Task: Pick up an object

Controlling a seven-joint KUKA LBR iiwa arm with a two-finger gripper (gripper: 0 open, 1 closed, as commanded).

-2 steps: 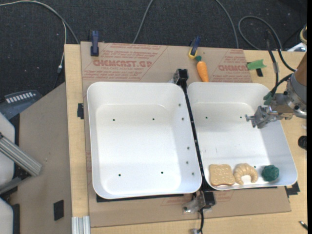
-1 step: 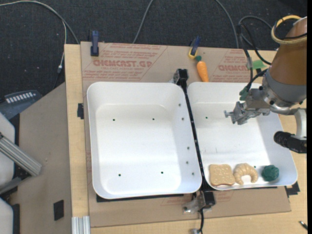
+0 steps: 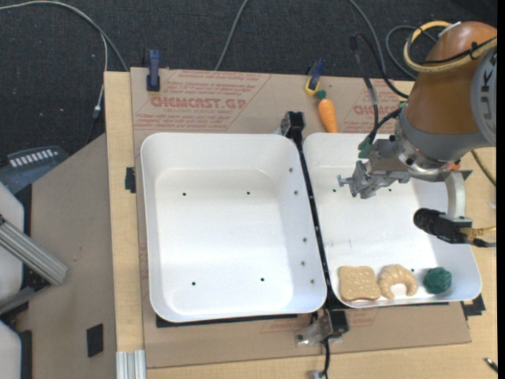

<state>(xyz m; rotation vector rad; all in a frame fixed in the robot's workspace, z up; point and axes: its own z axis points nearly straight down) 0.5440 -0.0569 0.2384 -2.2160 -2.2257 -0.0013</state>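
Along the near rim of the right bin [image 3: 473, 279] three small things lie in a row: a square slice of toast [image 3: 357, 283] nearest the divide between the bins, a pale croissant [image 3: 398, 280] just beside it and touching or almost touching its edge, and a dark green ball-like piece [image 3: 438, 279] near the bin's near right corner, a little apart from the croissant. All three rest on the bin floor, with nothing gripping them. The left bin [image 3: 150, 212] sits side by side with the right one, their inner walls meeting down the middle of the worktop [image 3: 205, 101].

Farther back, over the far half of the right bin, the tool [image 3: 359, 184] hangs from the grey arm with the orange band [image 3: 450, 61], which comes in from the right. It is well apart from the three things at the near rim, and nothing shows between its fingers; whether they are spread or closed cannot be told from this slanted view. A black cylindrical part [image 3: 436, 224] juts from the arm's side, above the bin's right portion.

Beyond the bins, on the printed cardboard of the worktop, an orange carrot [image 3: 327, 114] lies just past the right bin's far rim, and two blue clamps [image 3: 152, 68] grip the worktop's far edge.
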